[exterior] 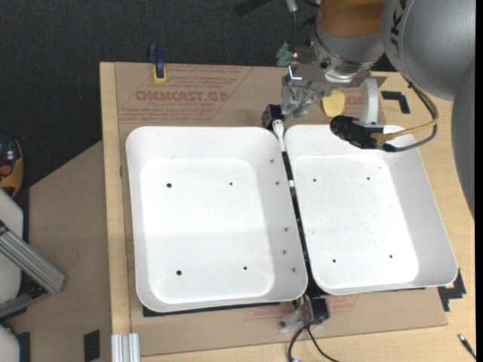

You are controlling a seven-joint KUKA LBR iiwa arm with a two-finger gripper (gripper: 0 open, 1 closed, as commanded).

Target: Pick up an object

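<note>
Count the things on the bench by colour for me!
White: 2, left bin and right bin
Blue: 1, clamp
Pale yellow: 1, small object behind the right bin
Total: 4

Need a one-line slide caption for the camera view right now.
KUKA arm's gripper hovers at the far edge of the right bin, a pale yellow object at its fingers; left bin alongside.
</note>
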